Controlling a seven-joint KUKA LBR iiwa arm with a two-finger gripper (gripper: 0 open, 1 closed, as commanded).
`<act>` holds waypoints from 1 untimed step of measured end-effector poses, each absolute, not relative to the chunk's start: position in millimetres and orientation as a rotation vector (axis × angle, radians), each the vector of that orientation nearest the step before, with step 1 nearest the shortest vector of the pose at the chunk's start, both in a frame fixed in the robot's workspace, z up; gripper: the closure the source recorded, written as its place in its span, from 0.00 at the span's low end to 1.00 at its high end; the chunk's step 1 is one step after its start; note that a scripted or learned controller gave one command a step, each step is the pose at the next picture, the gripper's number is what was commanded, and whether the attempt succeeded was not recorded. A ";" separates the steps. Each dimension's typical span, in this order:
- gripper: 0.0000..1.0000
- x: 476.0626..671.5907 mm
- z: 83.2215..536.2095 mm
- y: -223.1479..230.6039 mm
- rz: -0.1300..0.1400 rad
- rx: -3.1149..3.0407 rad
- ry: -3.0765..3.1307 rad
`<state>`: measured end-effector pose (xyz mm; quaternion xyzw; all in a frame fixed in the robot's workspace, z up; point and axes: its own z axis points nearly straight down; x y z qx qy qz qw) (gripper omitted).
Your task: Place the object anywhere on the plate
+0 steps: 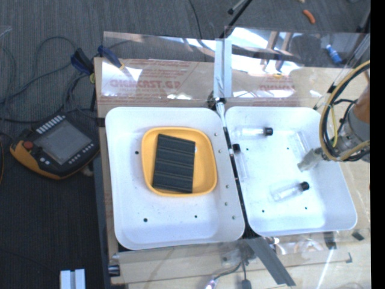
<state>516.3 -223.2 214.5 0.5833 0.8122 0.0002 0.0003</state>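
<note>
My gripper [311, 159] hangs at the right bin's [283, 221] three o'clock edge, grip state unreadable from here. Nearest clear vial [289, 190] lies at its seven o'clock, long axis running eight-to-two. The yellow plate [207, 161] waits at nine, bearing a dark slab [174, 162].

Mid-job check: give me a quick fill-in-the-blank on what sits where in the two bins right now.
1. The dark ribbed block lies on the ____ plate.
2. That plate sits in the ____ bin as the camera sees it.
3. The other bin holds ____ clear vials with black caps, one near its top edge and one lower down.
4. The claw hovers over the ____ bin.

Missing words: yellow; left; two; right
</note>
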 end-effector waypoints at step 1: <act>0.00 516.3 214.5 -223.3 0.001 1.832 2.551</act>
